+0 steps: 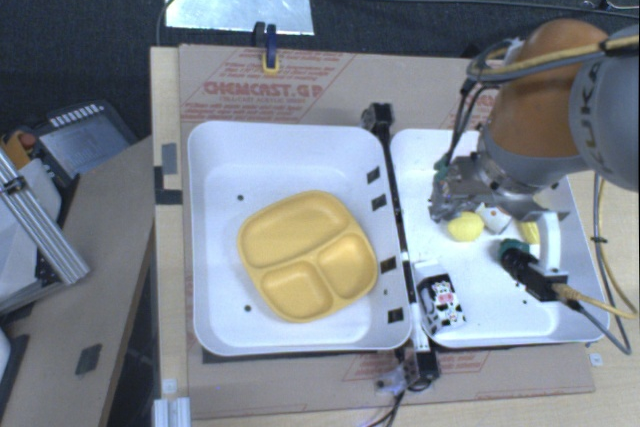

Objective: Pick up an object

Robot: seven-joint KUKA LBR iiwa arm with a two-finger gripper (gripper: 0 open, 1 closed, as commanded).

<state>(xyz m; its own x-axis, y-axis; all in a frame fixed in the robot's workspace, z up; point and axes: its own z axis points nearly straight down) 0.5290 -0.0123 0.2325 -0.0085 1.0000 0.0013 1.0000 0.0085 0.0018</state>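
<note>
A yellow lemon-like object (pixel 465 228) lies in the right bin (pixel 480 320), toward its nine o'clock side; the gripper (pixel 452 203) hangs just above it at eleven o'clock, its state I cannot tell; a yellow divided tray (pixel 305 255) sits in the left bin (pixel 225 165).

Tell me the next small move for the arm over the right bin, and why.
Probably lower the claw a little onto the small round yellow object. It hangs right beside that object in the shallow white right bin, nearer than the black-and-white toy at the front wall, and nothing shows between its tips.
</note>
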